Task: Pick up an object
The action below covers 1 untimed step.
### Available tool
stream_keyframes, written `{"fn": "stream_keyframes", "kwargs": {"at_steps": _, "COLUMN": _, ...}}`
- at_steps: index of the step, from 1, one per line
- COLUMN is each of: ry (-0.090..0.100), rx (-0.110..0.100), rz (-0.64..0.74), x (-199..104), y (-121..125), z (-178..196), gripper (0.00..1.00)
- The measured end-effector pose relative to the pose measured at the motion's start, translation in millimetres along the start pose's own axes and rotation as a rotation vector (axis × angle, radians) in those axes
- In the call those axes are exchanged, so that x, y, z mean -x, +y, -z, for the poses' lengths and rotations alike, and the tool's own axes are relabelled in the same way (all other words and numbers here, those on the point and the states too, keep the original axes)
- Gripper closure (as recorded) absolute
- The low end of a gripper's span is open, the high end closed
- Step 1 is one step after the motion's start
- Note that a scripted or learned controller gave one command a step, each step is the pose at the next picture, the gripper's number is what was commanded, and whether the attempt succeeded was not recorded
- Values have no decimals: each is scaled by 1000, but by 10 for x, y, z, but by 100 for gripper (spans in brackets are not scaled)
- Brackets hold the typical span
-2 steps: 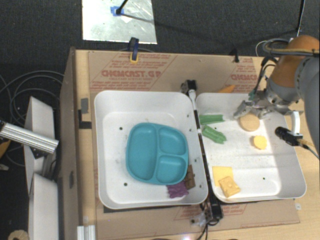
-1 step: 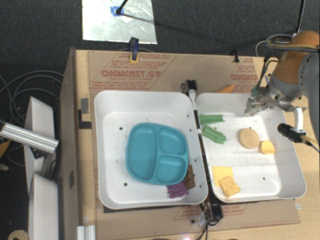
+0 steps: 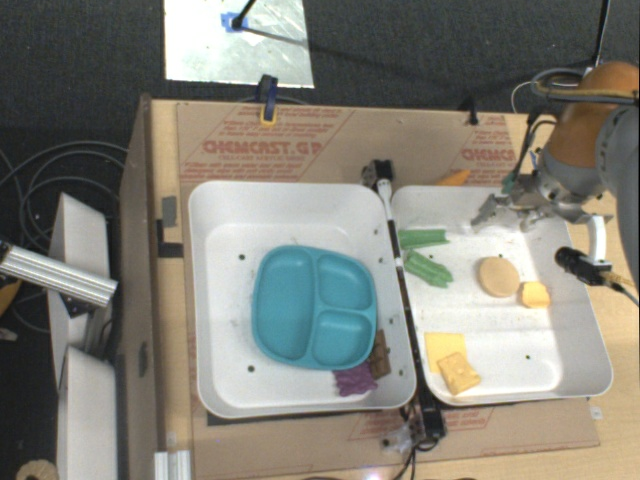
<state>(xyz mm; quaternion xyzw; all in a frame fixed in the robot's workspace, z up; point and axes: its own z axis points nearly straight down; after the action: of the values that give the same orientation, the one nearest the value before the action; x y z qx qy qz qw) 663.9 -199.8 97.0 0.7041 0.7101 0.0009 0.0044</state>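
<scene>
Hanging over the upper right corner of the right bin [image 3: 600,368], the gripper [image 3: 512,213] shows two fingers splayed apart, released, nothing between them. Grey arm [image 3: 610,158] enters from the right edge of frame, orange band at the top right.

Right bin contents, all lying loose on its floor:
- two green pieces [image 3: 424,253] at the bin's upper left, one above the other, just beside the divider between bins
- tan round piece [image 3: 497,276] mid-bin, below and slightly left of the gripper, apart from it
- small yellow block [image 3: 535,294] just right of the tan piece, touching or nearly so
- yellow wedge with holes [image 3: 453,362] at the lower left of the bin

Left bin [image 3: 215,268]: teal divided plate [image 3: 314,306] with three compartments, centre of bin. Purple item [image 3: 352,380] and a dark brown item [image 3: 380,356] sit at the plate's lower right edge.

Writing: red print on the brown board [image 3: 300,138] behind the bins reads "CHEMCAST", followed by letters too blurred to make out; a partial repeat of the same print at upper right, cut by the arm.

Shiny sheet [image 3: 238,26] on the dark floor at upper left of frame, with a blue mark on it. Blue and yellow clamp [image 3: 267,98] at the board's top edge
</scene>
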Motion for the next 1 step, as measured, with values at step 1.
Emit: {"fn": "stream_keyframes", "kwargs": {"at_steps": 1, "ry": 6, "rx": -12, "rz": -10, "x": 66, "y": -789, "z": -126, "gripper": 0}}
